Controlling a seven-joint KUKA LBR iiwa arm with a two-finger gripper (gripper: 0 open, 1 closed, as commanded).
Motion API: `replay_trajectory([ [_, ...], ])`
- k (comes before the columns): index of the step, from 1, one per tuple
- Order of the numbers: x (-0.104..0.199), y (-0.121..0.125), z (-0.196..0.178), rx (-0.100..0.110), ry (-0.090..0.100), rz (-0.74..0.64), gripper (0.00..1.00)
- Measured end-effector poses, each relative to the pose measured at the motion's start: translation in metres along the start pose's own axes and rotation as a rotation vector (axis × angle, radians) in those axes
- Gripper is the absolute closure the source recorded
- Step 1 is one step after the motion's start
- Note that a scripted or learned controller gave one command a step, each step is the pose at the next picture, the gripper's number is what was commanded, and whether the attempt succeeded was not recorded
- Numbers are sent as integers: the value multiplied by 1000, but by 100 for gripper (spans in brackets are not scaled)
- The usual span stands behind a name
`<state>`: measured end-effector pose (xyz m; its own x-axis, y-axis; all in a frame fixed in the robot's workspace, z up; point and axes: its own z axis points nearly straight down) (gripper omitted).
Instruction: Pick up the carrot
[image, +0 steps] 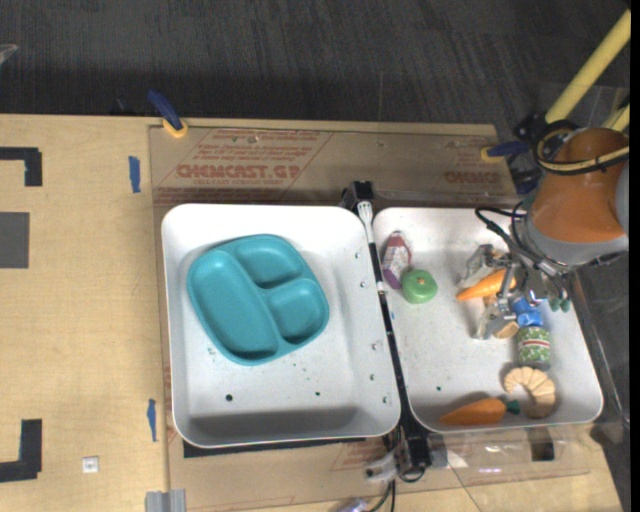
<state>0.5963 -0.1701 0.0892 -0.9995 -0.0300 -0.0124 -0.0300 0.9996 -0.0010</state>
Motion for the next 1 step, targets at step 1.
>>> replay_trajectory([
  [1,32,-9,-1,0,0,164,0],
])
